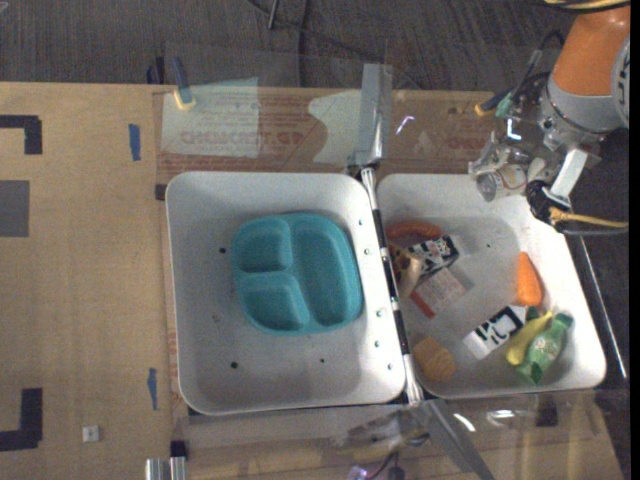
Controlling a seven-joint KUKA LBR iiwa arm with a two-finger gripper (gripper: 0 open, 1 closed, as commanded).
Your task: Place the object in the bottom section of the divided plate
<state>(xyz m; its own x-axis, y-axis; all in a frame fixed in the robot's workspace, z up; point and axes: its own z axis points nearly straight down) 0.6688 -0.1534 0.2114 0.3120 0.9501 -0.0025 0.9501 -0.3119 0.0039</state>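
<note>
A teal divided plate [297, 272] lies in the left white bin [200, 368], with two small sections on its left side and one long section on its right; all three look bare. The arm's gripper [515, 173] hangs over the far right corner of the right bin [590, 368], below the orange band of the wrist. It is above and to the right of the loose objects and touches none of them. I see nothing held in it.
Loose in the right bin: a red sausage [415, 231], a black-and-white carton [436, 251], a flat packet [438, 290], a carrot [528, 279], a second carton [497, 330], a banana [527, 337], a green pouch [546, 348] and a tan cookie [434, 359]. A metal divider [385, 268] separates the bins.
</note>
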